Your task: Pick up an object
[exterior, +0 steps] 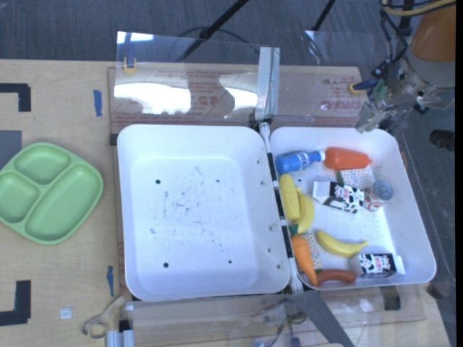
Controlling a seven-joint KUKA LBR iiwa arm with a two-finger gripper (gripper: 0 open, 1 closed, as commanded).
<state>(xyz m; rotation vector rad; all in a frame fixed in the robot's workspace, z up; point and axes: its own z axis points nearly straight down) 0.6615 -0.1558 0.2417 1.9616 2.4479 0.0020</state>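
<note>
Two smooth white bins [192, 280]; right one holds glossy curved banana [340, 245].

Two white bins are seen on a pale wooden surface [58, 85]; the left bin [137, 150] is faintly scuffed with bluish marks, and the right bin [412, 230] is plain white. A light green divided plate [47, 191] is set on the wood. Inside the right bin, a blue bottle [295, 160] with a white cap, an orange bottle [346, 157], a yellow corn cob [290, 196], a yellow banana [340, 245], an orange carrot [304, 259] and a red sausage [336, 275] are shown. Two small cartons [340, 196] [378, 264] are patterned in black and white. Blue tape strips [97, 101] are stuck to the wood. The pincer [369, 118] is grey metal.
</note>
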